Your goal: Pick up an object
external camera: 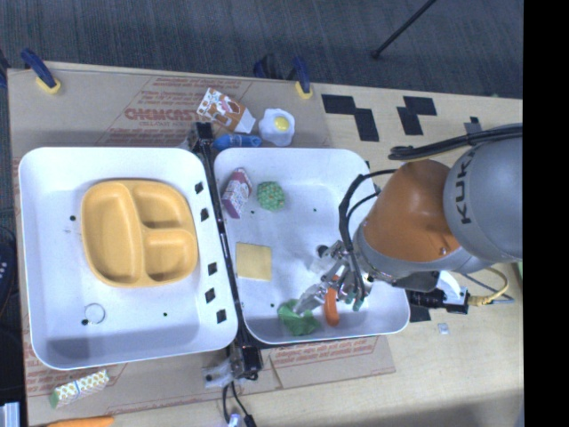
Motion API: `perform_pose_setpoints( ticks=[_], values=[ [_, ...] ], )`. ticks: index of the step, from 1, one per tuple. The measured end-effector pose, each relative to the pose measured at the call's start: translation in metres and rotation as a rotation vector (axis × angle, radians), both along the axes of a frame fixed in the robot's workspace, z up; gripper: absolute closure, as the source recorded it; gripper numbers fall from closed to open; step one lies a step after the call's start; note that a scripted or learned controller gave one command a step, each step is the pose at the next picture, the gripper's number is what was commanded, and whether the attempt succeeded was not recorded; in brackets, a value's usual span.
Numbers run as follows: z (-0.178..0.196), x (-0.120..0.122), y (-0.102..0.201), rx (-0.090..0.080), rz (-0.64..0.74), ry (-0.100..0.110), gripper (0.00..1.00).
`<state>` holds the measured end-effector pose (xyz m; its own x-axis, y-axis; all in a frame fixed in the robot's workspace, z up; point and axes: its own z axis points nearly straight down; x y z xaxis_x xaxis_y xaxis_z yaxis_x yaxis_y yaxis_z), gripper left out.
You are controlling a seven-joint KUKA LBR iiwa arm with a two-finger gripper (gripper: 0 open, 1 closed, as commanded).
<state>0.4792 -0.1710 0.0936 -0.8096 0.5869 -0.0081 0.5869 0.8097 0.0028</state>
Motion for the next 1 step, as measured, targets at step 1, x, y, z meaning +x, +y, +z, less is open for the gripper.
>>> perform_pose_setpoints(
  ticks=[1],
  values=[
    [-0.0012, 0.0268, 0.0204, 0.001, 0.291, 0.007, 0.00]
  ],
)
